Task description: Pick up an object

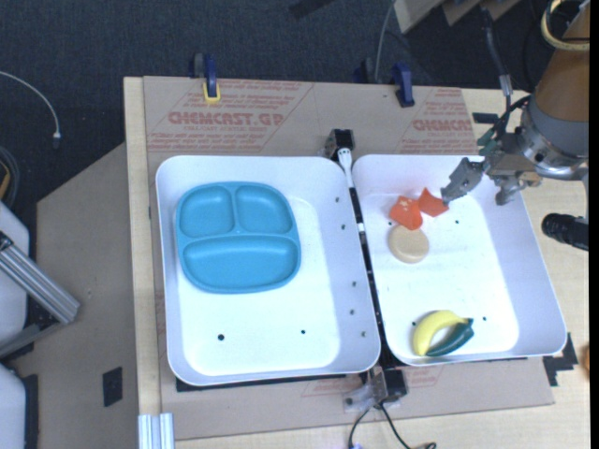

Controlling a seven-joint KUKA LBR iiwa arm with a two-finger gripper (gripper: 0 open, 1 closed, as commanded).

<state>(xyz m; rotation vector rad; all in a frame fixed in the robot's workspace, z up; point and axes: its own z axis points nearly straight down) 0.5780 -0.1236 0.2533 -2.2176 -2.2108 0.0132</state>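
Note:
The right bin (524, 279) holds three objects. An orange-red piece (413, 210) lies near the bin's far left, and a beige round disc (409, 245) touches it just in front. A yellow banana with a green part (441, 333) rests by the front rim. My gripper (483, 186) hangs over the far right part of this bin, to the right of the orange-red piece. Its two grey fingers (458, 181) stand apart, open, with nothing between them.
A blue divided plate (239, 235) lies in the left bin (271, 344). A black divider strip (360, 241) runs between the bins. Blue clamps (209, 76) hold the cardboard sheet at the back. Cables hang behind the arm at the upper right.

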